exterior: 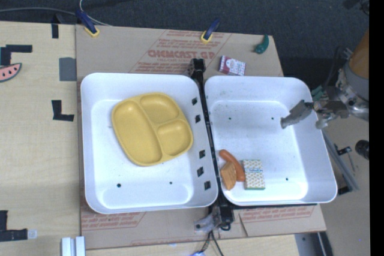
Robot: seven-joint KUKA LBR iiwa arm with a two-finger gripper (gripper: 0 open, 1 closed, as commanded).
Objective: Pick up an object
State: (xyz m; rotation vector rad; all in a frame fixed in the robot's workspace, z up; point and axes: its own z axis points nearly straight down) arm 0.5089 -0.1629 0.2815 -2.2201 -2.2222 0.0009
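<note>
A: From the camera above the bench we see two white bins. The left bin holds a yellow divided plate. The right bin holds an orange piece touching a small patterned block, both near its front edge.

B: The gripper hangs at that bin's right rim, well apart from them. We cannot tell its opening. We judge the risk is closing on air, or clipping the rim, since the two pieces crowd each other.
</note>
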